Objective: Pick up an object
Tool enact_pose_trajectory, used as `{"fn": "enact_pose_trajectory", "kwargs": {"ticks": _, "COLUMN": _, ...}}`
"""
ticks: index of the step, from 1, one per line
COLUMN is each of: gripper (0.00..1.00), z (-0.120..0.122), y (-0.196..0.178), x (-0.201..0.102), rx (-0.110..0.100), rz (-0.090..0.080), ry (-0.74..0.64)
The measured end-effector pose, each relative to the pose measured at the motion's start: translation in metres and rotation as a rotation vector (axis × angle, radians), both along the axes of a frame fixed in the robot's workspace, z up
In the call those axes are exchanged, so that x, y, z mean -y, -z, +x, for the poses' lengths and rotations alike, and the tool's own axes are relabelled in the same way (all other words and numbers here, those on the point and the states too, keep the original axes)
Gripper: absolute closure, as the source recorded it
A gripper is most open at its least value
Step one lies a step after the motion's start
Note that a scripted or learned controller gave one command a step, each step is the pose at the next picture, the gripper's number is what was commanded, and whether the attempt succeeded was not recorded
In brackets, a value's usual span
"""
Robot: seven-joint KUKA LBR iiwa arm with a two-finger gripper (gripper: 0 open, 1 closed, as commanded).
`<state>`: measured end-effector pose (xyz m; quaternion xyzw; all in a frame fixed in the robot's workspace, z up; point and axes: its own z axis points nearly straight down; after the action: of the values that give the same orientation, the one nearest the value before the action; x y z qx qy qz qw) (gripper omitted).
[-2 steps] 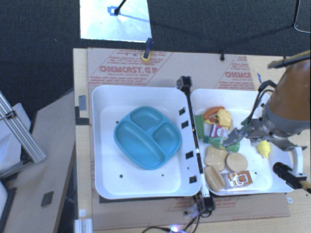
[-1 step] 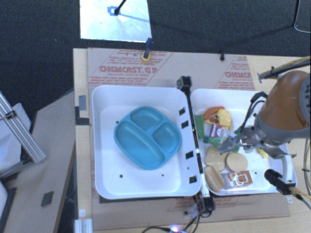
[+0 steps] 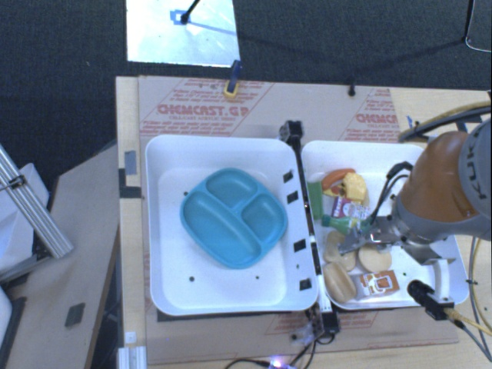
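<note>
Toy food fills the right bin (image 3: 453, 279) — a hot dog (image 3: 339, 178) and a yellow piece (image 3: 354, 184) at the far end, a green item (image 3: 340, 222) midway, round biscuit-like pieces (image 3: 339, 281) and an orange packet (image 3: 378, 283) nearer the front. Reaching in from the right, the gripper (image 3: 360, 240) sits low over the biscuits; how far its jaws stand apart cannot be told, nor whether anything is caught. Alongside, the left bin (image 3: 165, 283) holds a blue divided plate (image 3: 233, 217) — well apart from the arm.
</note>
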<state>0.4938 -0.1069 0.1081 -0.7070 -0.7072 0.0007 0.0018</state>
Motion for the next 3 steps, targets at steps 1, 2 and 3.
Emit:
{"fn": "enact_pose_trajectory", "kwargs": {"ticks": 1, "gripper": 0.00, "z": 0.002, "y": 0.022, "x": 0.000, "rx": 0.009, "rz": -0.001, "ry": 0.001}}
{"fn": "enact_pose_trajectory", "kwargs": {"ticks": 2, "gripper": 1.00, "z": 0.004, "y": 0.010, "x": -0.001, "rx": 0.012, "rz": 0.000, "ry": 0.000}}
{"fn": "enact_pose_trajectory", "kwargs": {"ticks": 3, "gripper": 1.00, "z": 0.009, "y": -0.034, "x": 0.004, "rx": 0.009, "rz": -0.003, "ry": -0.003}}
